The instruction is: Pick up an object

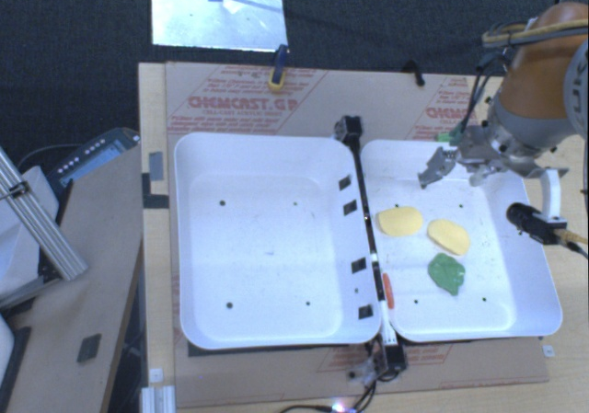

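Gripper at upper right of frame, over right bin, fingers spread apart w/ nothing between. Two yellow pieces and green piece lie on bin floor below-left of fingers, apart from them.

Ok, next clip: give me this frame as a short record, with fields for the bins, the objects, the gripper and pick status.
right bin: holds three flat pieces
objects: yellow piece near the divider; second yellow piece to its right; green piece below them
left bin: white, with small dark specks on its floor
gripper: above the right bin's far part, fingers spread apart, nothing between them
pick status: not yet done; all three pieces lie on the bin floor, apart from the gripper
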Robot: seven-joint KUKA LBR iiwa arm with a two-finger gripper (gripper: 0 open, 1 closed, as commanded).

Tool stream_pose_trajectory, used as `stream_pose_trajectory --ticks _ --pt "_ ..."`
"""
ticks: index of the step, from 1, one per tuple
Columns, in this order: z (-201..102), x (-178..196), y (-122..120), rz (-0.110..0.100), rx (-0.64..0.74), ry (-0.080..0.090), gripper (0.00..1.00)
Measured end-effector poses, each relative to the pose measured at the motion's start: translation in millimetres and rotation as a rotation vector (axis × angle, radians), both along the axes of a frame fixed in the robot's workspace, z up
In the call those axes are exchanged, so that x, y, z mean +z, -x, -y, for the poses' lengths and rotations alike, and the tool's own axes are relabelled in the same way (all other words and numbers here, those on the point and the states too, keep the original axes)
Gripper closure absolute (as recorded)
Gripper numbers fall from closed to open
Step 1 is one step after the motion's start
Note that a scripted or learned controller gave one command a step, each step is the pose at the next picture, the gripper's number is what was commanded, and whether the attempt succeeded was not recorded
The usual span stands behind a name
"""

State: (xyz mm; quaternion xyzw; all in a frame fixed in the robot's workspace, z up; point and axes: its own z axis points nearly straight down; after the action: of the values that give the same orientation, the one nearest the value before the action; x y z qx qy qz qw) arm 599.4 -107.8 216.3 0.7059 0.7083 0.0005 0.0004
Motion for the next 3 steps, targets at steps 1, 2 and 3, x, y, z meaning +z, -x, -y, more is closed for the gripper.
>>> stream_pose_trajectory --ticks 1,2,3 --pt "0 11 -1 0.003 0.002 0.0 1.0" --pt "-78 122 -14 0.014 0.01 -0.002 1.0" --pt "-145 212 14 0.009 0.009 -0.003 1.0"
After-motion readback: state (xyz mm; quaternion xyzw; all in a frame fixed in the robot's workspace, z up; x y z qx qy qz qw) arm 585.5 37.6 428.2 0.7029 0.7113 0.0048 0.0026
